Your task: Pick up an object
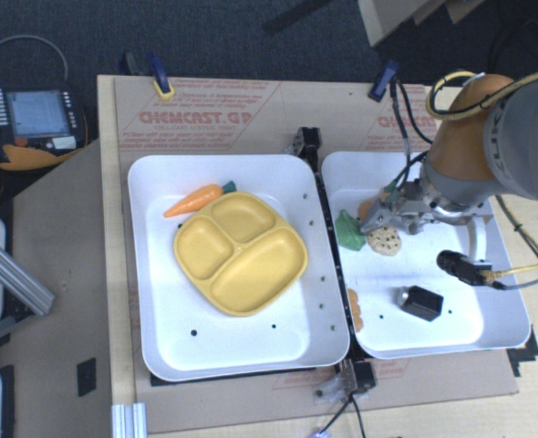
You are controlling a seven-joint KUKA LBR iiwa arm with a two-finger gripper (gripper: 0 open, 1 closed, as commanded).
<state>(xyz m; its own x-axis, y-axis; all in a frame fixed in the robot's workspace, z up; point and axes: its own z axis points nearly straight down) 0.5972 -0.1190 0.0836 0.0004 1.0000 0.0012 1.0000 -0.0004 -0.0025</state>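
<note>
In the right bin my gripper hangs low over the bin's left part, with the grey arm and its orange band behind it. Just below the gripper lies a round chocolate-chip cookie. A green leafy piece lies to the cookie's left, near the bin wall. A small tan item shows at the gripper's left side, partly hidden. A black block rests further toward the bin's front. Nothing is visibly held.
The left bin holds a yellow divided plate and a carrot beside its upper left rim. A small orange piece lies at the right bin's left wall. A black plug with a yellow cable hangs beside the arm.
</note>
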